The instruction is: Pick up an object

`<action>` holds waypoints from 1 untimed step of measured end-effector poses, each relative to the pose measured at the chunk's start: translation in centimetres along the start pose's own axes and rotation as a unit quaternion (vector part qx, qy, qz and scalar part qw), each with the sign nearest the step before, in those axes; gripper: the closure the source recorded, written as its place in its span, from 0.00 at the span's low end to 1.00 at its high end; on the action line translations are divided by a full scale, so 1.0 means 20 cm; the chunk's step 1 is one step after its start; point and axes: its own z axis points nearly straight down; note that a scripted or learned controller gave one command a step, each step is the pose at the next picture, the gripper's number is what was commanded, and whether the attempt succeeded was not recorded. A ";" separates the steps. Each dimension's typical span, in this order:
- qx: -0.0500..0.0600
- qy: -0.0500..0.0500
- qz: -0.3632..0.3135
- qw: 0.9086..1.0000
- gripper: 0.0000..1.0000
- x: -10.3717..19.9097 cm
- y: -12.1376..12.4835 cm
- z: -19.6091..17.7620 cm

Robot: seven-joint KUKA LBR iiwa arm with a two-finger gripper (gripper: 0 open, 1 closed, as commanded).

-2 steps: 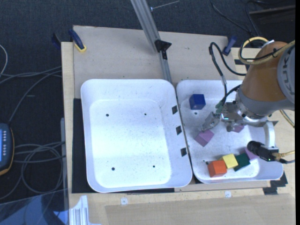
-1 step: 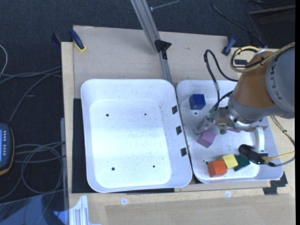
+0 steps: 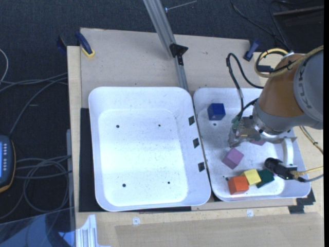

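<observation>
Nearest, along the front wall of the right bin [image 3: 218, 138], three small blocks sit in a tight row: orange [image 3: 238, 184], yellow [image 3: 252, 177] and green [image 3: 266, 177]. Each touches or nearly touches the next. Packed like that, they leave little room to get in on either side of any one.

Just behind them, and apart from them, lies a purple cube [image 3: 233, 158], turned cornerwise to the bin walls. It has bare bin floor all round, which makes it the easiest pick. It looks like a small, stiff, light block, not fragile, with smooth and perhaps slightly slippery faces. It should be taken across two opposite flat faces, low and centred. That means the wrist has to turn to match the cube's tilt, because a pinch across the corners would likely squirt it out.

The claw [image 3: 240, 138] hangs just behind the purple cube, near it, pointing down into the bin. Whether it is apart or together I cannot tell from this angle, and I see nothing held in it. The arm [image 3: 288, 94] reaches in above it from the right.

Farther back, a blue cube [image 3: 216, 111] stands alone near the bin's far wall, also free on all sides.

The left bin [image 3: 139, 148] lies beside the right one, and the bare worktop [image 3: 128, 60] runs beyond both.
</observation>
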 end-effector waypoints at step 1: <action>-0.002 -0.001 0.000 1.000 1.00 0.02 0.01 -0.22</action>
